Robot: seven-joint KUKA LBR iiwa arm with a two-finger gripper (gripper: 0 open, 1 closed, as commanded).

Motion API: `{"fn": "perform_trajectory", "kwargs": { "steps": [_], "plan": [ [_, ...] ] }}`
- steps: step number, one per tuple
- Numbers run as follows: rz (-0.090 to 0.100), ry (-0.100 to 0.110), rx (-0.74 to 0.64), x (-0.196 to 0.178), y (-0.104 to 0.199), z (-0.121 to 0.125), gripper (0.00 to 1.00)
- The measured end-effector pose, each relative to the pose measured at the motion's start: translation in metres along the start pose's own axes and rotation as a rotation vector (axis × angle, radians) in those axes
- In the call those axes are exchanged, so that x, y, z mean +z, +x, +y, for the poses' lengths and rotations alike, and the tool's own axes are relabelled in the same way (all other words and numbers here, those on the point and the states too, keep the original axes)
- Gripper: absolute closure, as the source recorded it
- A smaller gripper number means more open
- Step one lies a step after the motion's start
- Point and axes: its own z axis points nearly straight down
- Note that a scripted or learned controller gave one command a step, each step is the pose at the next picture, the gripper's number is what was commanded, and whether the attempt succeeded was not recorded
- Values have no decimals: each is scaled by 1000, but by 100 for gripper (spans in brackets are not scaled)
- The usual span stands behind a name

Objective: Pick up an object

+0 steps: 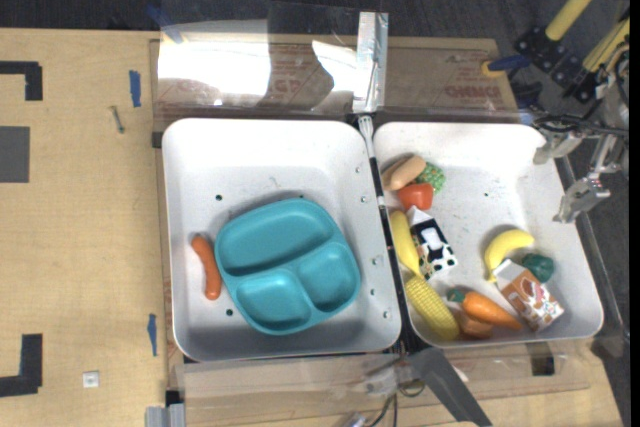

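Seen from above at a slant, two shallow white plastic bins sit side by side on a brown bench. The left white bin holds a smooth teal plastic plate with three compartments and, just beside the plate's left edge, a slim orange toy sausage. The right white bin holds a scatter of glossy toy food. There is a tan bread roll touching a red and green strawberry, and a long yellow banana along the left wall. A black and white boxy cow figure lies near a bumpy yellow corn cob, an orange carrot, a short curved yellow banana and a printed orange carton. A grey metal gripper hangs at the right bin's far right rim, apart from every toy. How wide it stands cannot be told from here, and nothing is seen held in it. The pick seems to be at its start, with no object chosen or touched. The next move likely calls for travelling left over the bin and descending on something isolated. The short curved banana looks nearest and least crowded, though its rounded, slick surface could slip.
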Motion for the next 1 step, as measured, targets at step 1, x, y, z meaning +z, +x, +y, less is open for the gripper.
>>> {"fn": "perform_trajectory", "kwargs": {
  "steps": [1],
  "plan": [
    [11, -3, 78, 136, 58, 4, 0]
  ]
}}
